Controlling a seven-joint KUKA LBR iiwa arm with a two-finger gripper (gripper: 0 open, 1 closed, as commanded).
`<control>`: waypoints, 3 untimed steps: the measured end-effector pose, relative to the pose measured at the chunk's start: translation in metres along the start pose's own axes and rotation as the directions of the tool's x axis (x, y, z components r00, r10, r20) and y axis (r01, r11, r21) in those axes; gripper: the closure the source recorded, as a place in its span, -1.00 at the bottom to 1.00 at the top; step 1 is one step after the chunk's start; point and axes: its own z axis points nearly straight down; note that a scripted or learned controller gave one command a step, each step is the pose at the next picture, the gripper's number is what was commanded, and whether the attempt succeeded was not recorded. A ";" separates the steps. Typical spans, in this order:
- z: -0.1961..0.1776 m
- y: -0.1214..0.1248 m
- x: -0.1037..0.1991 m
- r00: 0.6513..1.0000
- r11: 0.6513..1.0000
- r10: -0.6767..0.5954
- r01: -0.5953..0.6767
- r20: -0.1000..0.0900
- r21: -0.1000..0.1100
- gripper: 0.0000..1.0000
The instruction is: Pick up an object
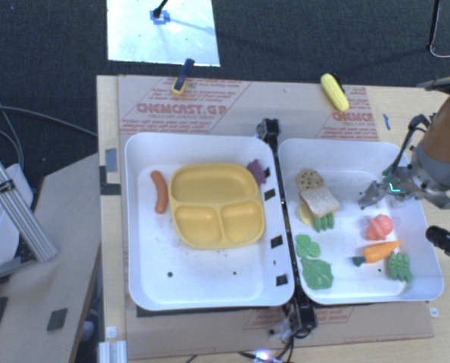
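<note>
My gripper hangs over the right bin, near its right side, just above and left of a pink-red toy. Below that lie an orange carrot and a small green piece. Toward the bin's left are a cookie, a sandwich slice over a yellow-green piece, and two green leafy toys. I see nothing between the fingers.
The left bin holds a yellow divided plate, a sausage and a purple piece. A toy corn cob and a blue-yellow tool lie on the cardboard behind the bins.
</note>
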 end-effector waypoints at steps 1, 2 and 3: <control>0.043 -0.011 0.000 1.000 1.000 0.001 -0.001 -0.002 0.006 -1.00; 0.030 -0.009 0.000 1.000 1.000 0.001 -0.001 0.000 0.001 1.00; 0.019 -0.008 -0.001 1.000 1.000 0.001 -0.001 0.000 -0.003 1.00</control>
